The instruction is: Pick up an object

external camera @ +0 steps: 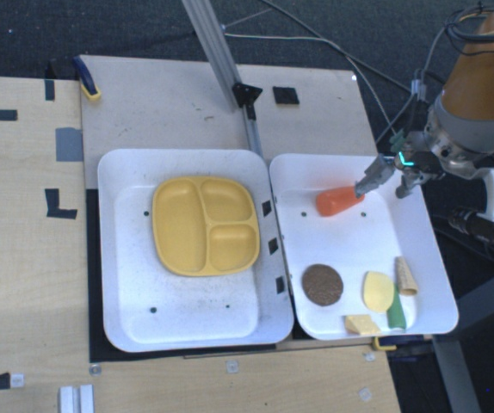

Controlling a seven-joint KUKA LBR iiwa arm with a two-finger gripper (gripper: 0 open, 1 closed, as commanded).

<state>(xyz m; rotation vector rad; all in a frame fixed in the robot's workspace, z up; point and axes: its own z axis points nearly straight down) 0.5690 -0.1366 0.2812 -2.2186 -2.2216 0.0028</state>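
An orange carrot-like piece point(336, 201) lies in the upper part of the right bin point(419, 231). My gripper point(384, 188) hangs over that bin's upper right, just to the right of the orange piece. Its fingers are spread open. The left fingertip point(365, 188) is at the piece's right end, and nothing is held between the fingers. Lower in the same bin lie a brown round cookie point(323, 284), a pale yellow piece point(378, 291), a green piece point(396, 313), a tan cone point(404, 275) and a small yellow wedge point(361, 323).
The left bin point(126, 256) holds a yellow divided plate point(206, 224). A slanted metal post point(217, 46) rises behind the bins, with cables running across the dark floor at the back. A bare stretch of bin floor separates the orange piece from the cookie.
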